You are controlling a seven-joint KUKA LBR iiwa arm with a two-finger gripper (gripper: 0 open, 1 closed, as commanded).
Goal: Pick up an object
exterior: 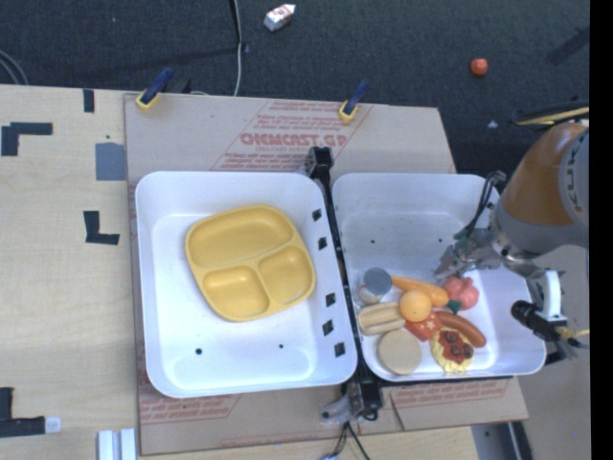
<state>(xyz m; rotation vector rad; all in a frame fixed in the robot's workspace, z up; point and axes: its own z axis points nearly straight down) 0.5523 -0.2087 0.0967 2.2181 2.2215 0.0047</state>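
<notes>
A pale wooden bench [57, 286] topped with brown cardboard [278, 137] carries two white bins over dark carpet [402, 27]. The hand [458, 264] hovers above a red toy strawberry [463, 291] in the right bin [412, 199]; whether it is spread is unclear.

So the toy food's all bunched up in the near half of the right bin [350, 257]: an orange ball [415, 306], a carrot [419, 286], a pink strawberry [462, 292], a bread roll [380, 316], a round cookie [399, 352], a hot dog [464, 330], a little pizza [452, 350] and a grey cap [376, 281].
</notes>
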